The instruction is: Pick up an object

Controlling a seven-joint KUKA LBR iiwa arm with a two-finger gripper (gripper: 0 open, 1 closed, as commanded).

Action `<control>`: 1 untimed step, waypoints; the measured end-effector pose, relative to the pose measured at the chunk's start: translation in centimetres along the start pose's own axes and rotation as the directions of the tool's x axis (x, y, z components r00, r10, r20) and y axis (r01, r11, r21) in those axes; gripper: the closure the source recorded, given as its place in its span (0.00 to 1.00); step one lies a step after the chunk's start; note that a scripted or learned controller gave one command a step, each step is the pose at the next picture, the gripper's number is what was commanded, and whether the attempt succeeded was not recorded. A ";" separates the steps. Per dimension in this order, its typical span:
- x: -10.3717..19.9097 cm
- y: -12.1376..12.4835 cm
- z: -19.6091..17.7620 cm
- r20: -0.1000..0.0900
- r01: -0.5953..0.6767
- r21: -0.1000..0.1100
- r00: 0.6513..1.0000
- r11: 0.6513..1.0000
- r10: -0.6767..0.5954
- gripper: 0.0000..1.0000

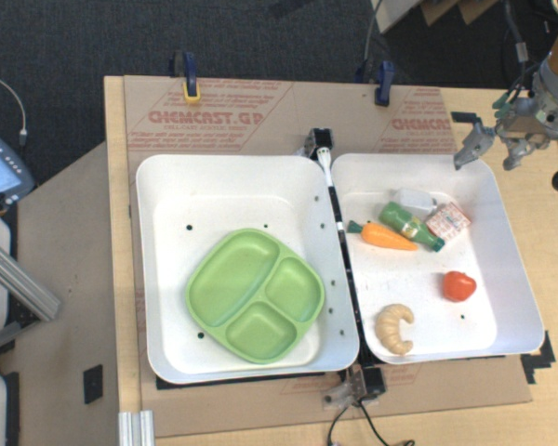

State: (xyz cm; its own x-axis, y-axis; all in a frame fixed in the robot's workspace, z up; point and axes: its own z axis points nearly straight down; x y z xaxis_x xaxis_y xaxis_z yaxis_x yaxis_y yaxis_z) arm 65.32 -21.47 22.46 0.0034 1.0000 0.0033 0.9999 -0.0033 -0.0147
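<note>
My gripper (492, 154) hangs open above the far right corner of the right bin (511, 305), with nothing between its fingers. Below it in that bin lie an orange carrot (389, 238), a green bottle (411, 226), a small pink-and-white packet (447, 221) and a clear cup (414, 199), all clustered near the bin's far middle. A red tomato (458, 286) sits to the right of centre. A tan croissant (396, 328) rests near the front edge. The gripper is apart from all of them, up and to the right of the packet.
The left bin (158, 249) holds a green divided plate (255, 295). A black bar (333, 214) runs between the two bins. Two blue clamps (190, 72) (383, 82) grip the cardboard at the back edge. A ramp and equipment stand off the bench at left.
</note>
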 end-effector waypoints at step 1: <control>0.1 0.3 -0.9 0.004 0.004 -0.015 1.000 1.000 -0.003 0.00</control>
State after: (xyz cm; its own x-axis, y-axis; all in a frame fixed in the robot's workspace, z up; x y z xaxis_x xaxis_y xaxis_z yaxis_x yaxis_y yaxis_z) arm 65.62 -21.38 23.40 -0.0002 1.0000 -0.0004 1.0000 0.0002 -0.0001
